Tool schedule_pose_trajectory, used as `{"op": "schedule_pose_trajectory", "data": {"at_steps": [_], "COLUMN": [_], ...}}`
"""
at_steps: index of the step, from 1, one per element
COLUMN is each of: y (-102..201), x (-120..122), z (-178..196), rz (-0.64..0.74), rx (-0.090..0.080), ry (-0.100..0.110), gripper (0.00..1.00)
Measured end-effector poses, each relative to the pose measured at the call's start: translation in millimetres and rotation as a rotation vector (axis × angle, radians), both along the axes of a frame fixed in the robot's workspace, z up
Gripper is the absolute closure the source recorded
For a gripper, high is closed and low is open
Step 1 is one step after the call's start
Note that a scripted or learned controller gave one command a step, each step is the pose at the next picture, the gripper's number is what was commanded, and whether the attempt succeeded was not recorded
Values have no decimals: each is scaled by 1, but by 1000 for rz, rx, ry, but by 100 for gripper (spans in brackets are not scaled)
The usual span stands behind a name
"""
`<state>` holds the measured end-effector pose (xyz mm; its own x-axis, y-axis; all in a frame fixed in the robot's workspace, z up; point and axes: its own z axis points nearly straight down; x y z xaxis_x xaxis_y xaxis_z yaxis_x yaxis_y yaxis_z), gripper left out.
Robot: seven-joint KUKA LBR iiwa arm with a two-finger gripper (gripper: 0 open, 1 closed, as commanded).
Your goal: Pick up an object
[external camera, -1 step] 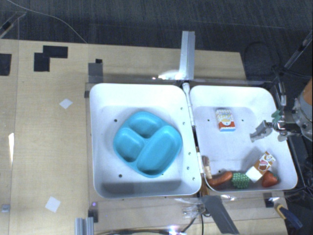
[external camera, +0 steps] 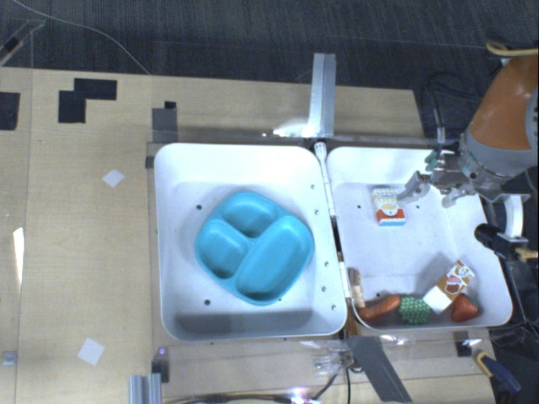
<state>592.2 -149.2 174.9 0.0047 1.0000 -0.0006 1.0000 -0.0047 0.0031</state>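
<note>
My gripper (external camera: 431, 190) hangs over the far right part of the right bin (external camera: 421, 242), at the end of the grey arm with its orange band (external camera: 505, 108). Its two fingers stand apart, open, with nothing between them. A small red, white and yellow box (external camera: 387, 205) lies just left of the fingertips. Along the bin's near edge lie a reddish sausage (external camera: 379, 307), a green knobbly piece (external camera: 413, 309), a white block (external camera: 436, 300), a brown and white carton (external camera: 457, 278) and a red piece (external camera: 464, 310).
The left bin (external camera: 181, 192) holds a blue divided plate (external camera: 253, 247). A metal post (external camera: 323, 95) stands behind the rim shared by the bins. Black cables (external camera: 505, 238) hang by the right bin's right wall.
</note>
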Motion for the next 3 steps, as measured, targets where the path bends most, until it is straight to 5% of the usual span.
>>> {"op": "schedule_pose_trajectory", "data": {"at_steps": [1,2,3], "y": [21,21,77], "x": [32,35,-32], "z": [-88,-74,11], "rz": [46,48,38], "rx": [-1,-2,1], "ry": [-4,-12,-2], "gripper": [0,100,100]}}
